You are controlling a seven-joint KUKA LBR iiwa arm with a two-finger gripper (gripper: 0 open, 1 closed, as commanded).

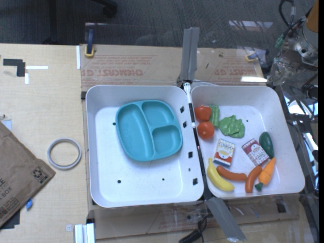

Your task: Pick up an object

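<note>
Position: one fixed camera above the bench (40,105), set high.
Facing: looks down at a slant, the far floor along the top edge.
Range: wide enough to take in the left bin (101,186) and right bin (283,135) whole, plus the bench to their left.
Arm side: the arm (304,39) enters at the upper right corner.
Shared ground: a single view, with no second one to overlap.

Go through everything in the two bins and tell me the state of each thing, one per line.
Teal plastic divided plate: flat in left bin, compartments bare.
Two red toy tomatoes: touching, by the divider.
Leafy green toy lettuce: lying loose.
Yellow toy banana: lying flat by the front rim.
Two small printed cartons: lying flat, apart.
Orange toy carrot: lying flat.
</note>
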